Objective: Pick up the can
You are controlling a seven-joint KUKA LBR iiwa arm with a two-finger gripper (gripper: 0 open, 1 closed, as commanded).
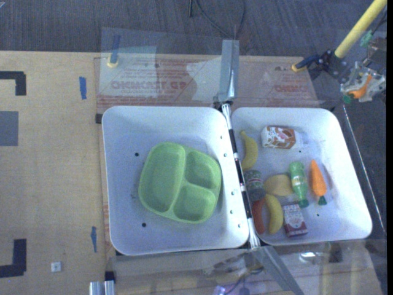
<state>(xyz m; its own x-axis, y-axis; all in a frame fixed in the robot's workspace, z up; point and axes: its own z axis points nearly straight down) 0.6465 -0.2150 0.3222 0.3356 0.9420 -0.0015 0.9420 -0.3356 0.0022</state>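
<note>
In the near part of the right bin (353,223) lie a red box (295,220) and a banana (274,214). Just beyond them the can (253,184) lies close against the bin's left wall, between that near clutter and 1 more banana (249,149) farther along the wall. Its long axis seems to run near to far, along the wall; I cannot tell which end is its top. My gripper (359,85) is well apart from it, off past the bin's far right corner, and I cannot tell how wide it stands or whether it carries anything.
</note>
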